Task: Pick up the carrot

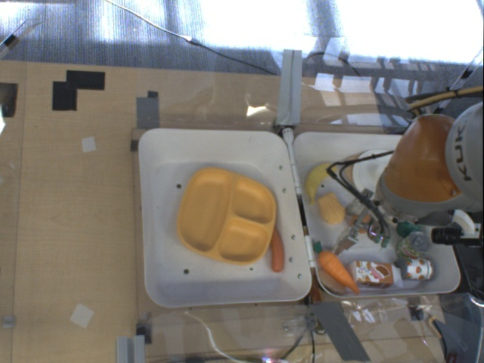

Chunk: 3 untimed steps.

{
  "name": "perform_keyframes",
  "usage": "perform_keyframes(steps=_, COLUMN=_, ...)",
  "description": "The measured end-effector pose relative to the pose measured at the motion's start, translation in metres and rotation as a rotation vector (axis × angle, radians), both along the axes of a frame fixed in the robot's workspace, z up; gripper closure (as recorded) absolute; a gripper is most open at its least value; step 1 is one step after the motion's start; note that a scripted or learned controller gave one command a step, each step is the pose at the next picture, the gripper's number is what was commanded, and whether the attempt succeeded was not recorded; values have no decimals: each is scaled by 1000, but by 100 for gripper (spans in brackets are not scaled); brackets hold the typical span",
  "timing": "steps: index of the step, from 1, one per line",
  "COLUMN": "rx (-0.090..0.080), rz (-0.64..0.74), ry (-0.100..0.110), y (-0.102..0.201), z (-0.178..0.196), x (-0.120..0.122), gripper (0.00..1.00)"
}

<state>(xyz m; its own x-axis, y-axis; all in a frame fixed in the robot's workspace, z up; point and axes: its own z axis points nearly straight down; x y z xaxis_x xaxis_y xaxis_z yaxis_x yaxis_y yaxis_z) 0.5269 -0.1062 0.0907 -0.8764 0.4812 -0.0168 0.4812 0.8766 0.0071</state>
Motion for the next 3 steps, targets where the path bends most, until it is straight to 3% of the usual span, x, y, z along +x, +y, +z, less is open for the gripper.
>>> perform_keyframes(steps=1, rx=3, rz=-371, ry=2, y=4, z=0, x=-12, gripper=0)
perform_keyframes(steps=2, rx=11, rz=-688, ry=6, y=14, z=-2, x=38, gripper=0)
perform_keyframes(steps=3, rx=14, rz=-679, ry=-1, y=16, z=11, x=41, gripper=100)
